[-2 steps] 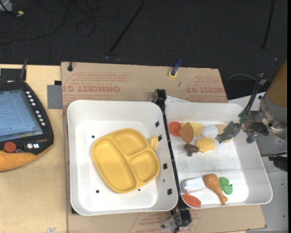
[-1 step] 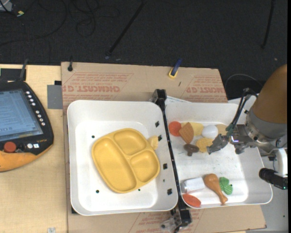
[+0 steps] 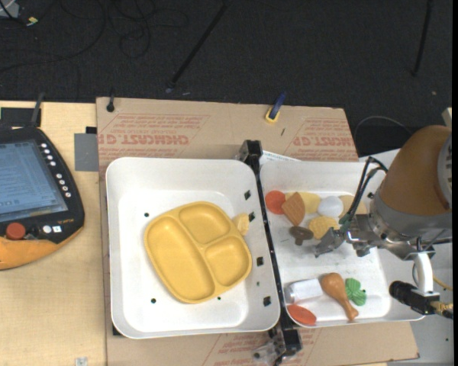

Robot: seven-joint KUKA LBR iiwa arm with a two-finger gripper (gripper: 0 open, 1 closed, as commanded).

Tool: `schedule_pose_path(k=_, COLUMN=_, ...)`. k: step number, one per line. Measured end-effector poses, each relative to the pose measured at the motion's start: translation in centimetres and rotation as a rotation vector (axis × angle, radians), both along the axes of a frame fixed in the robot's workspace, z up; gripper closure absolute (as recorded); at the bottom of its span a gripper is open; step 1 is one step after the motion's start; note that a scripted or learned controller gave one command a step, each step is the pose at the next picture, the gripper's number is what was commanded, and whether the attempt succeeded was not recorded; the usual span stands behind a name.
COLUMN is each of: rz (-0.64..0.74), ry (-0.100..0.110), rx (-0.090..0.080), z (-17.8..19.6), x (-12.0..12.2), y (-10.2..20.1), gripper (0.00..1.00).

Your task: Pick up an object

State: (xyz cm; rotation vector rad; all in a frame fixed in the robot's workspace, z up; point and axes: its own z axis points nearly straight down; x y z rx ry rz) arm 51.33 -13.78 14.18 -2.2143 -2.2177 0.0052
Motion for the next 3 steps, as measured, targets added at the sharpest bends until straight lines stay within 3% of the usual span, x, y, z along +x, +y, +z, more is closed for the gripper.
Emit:
schedule_pose_path(k=1, rz=-0.001, ry=-0.001, rx=0.0, z=-5.4, x=-0.1, y=0.2, gripper=0.0)
schedule_pose_path(k=2, rz=-0.01, ry=-0.003, rx=-0.001, z=-4.1, x=-0.1, y=0.0, gripper=1.0)
schedule_pose_path(k=3, rz=-0.001, ry=-0.01, rx=-0.003, z=1.9, x=-0.6, y=0.2, gripper=1.0)
